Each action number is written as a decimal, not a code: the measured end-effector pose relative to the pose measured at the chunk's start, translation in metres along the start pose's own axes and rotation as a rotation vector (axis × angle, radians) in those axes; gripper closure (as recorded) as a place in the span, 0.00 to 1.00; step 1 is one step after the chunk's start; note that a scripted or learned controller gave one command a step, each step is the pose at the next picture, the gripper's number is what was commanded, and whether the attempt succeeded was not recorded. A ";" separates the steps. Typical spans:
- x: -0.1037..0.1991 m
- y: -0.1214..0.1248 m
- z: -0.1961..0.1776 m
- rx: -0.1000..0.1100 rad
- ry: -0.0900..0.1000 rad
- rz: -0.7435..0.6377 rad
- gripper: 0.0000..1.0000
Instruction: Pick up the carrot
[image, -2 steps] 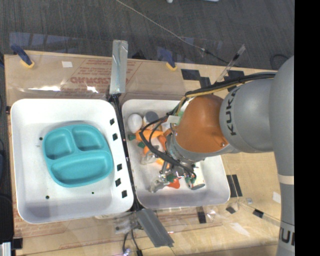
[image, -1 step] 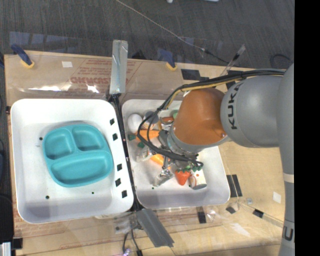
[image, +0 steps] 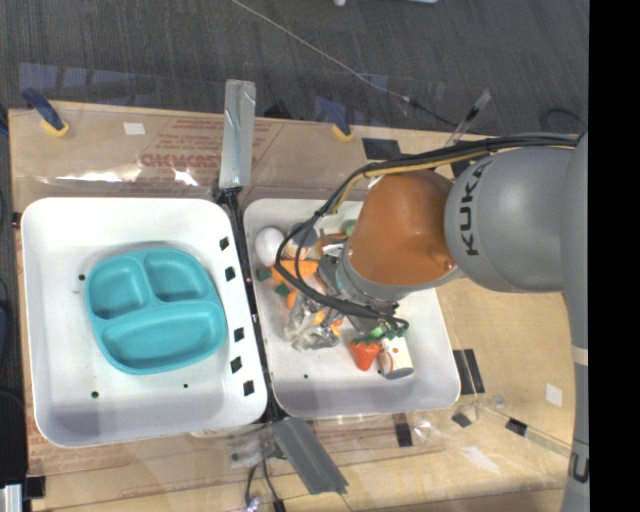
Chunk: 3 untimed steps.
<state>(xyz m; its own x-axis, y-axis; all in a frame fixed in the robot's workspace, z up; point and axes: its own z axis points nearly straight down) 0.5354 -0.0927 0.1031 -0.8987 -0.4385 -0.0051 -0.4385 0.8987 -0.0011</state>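
Note:
The carrot (image: 301, 270) shows as an orange piece with a green end at the left of the right bin (image: 340, 395), partly hidden behind black cables and the wrist. The grey arm with its orange band (image: 400, 235) hangs low over this bin. Its gripper (image: 312, 328) points down toward the bin floor just in front of the carrot, amid a cluster of small items. The wrist hides what lies directly under the gripper.
A white round object (image: 268, 243) lies at the right bin's back left. A red strawberry-like piece (image: 365, 353) and a small white block (image: 397, 359) sit near its front. The left bin (image: 50, 400) holds a teal divided plate (image: 155, 310).

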 end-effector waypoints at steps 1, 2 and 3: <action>-0.030 0.076 -0.091 0.001 -0.001 -0.183 1.00; -0.059 0.058 -0.133 -0.001 0.001 -0.503 1.00; -0.034 -0.019 -0.196 0.003 0.002 -0.577 1.00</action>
<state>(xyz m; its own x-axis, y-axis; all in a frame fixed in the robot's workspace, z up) 0.5732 -0.0952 0.2996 -0.5143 -0.8576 -0.0005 -0.8576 0.5143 -0.0060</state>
